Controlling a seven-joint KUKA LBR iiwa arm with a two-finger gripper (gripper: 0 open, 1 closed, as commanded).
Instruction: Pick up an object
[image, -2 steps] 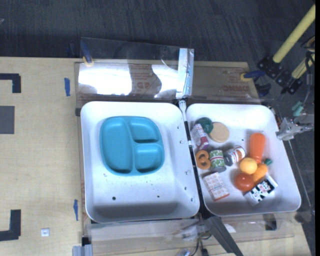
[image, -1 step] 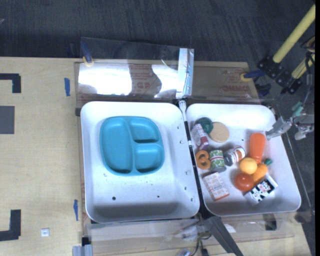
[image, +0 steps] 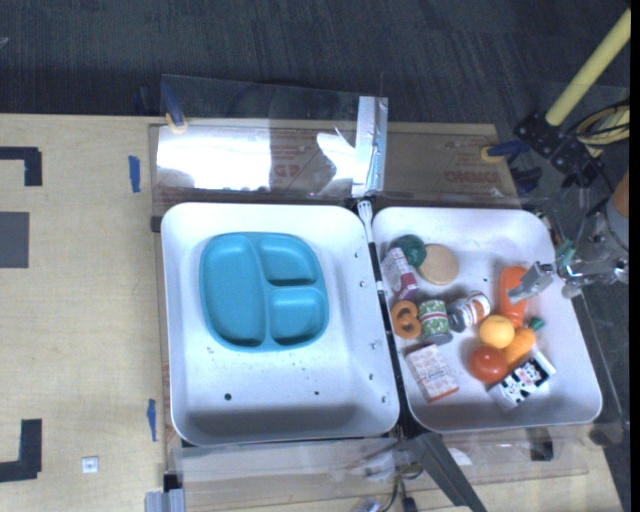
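Left bin (image: 180, 300) at frame centre-left holds a blue divided tray (image: 264, 290). Right bin (image: 570, 390): bottle, cookie, cans, fruit clustered (tightly packed). Orange object (image: 512, 283) at right lies touching the gripper (image: 533, 280); its grip state I cannot tell.

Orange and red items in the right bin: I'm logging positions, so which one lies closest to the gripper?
The upright orange piece at the right bin's right side, beside the gripper. The yellow ball, red one and orange ring lie farther left or lower.
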